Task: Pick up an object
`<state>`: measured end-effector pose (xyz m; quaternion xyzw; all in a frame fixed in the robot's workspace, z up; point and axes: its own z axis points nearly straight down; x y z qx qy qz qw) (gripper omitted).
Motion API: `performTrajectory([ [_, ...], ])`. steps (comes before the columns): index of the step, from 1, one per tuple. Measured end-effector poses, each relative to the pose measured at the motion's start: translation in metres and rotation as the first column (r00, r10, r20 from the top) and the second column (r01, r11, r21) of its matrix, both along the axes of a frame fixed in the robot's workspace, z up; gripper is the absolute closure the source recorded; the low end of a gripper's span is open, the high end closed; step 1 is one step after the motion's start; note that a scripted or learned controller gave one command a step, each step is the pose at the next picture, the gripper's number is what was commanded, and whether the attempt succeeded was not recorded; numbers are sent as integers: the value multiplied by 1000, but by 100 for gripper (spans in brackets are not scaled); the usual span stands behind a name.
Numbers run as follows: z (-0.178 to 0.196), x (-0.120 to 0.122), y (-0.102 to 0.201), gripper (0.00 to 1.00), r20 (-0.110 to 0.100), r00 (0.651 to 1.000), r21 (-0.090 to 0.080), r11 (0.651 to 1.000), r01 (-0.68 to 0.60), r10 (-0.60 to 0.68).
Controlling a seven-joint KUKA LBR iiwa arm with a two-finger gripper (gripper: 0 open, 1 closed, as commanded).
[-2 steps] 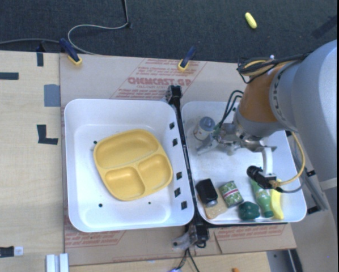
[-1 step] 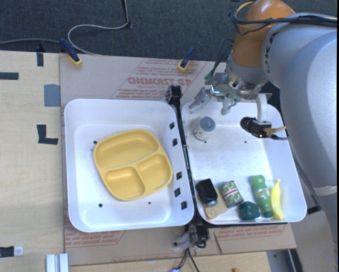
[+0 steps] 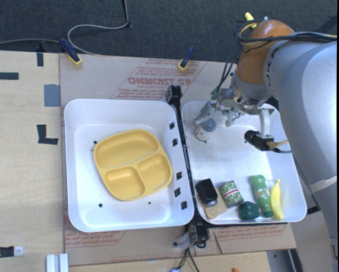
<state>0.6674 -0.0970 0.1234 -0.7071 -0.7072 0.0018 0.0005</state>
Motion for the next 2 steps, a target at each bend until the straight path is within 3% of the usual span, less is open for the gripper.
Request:
performTrajectory([
  [1, -21, -8, 3, 0, 13, 1000, 3, 1000, -3, 3],
  [2, -38, 2, -1, 0, 4, 1000, 2, 1000, -3, 3],
])
